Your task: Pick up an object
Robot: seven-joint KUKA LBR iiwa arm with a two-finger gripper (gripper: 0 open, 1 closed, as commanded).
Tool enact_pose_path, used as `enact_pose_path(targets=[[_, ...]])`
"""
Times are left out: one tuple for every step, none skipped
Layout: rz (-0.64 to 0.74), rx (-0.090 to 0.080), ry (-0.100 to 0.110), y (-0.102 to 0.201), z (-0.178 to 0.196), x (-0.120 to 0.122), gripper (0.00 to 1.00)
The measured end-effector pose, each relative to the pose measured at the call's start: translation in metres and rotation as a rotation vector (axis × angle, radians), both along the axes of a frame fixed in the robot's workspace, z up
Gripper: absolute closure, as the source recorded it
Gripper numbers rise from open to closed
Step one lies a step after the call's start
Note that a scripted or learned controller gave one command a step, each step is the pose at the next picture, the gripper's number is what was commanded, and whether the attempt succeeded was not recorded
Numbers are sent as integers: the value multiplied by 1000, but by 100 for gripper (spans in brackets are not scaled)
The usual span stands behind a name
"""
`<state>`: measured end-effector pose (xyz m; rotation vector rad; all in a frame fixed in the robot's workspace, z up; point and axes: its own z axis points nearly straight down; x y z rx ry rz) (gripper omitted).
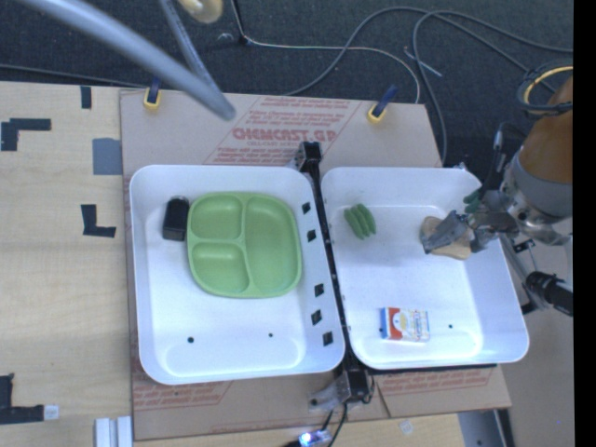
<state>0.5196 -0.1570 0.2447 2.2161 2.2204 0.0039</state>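
Note:
My gripper (449, 237) reaches in from the right, low over the right bin (400, 277) near its right wall. It lies across a small tan object (456, 251), which peeks out above and below it; a hold on it is not visible. A ribbed green object (360, 221) lies at the bin's upper left. A small white carton with red and blue print (405, 324) lies flat near the bin's front.
The left bin (223, 338) holds a green divided plate (245, 245) with a small black object (175, 219) at its left edge. A black divider (321, 268) runs between the bins. Cables (391, 26) trail over the dark floor behind.

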Motion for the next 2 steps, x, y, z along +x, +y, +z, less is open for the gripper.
enact_pose_path(targets=[[3, 3, 5, 41, 1, 19, 100], [5, 3, 5, 89, 0, 47, 100]])
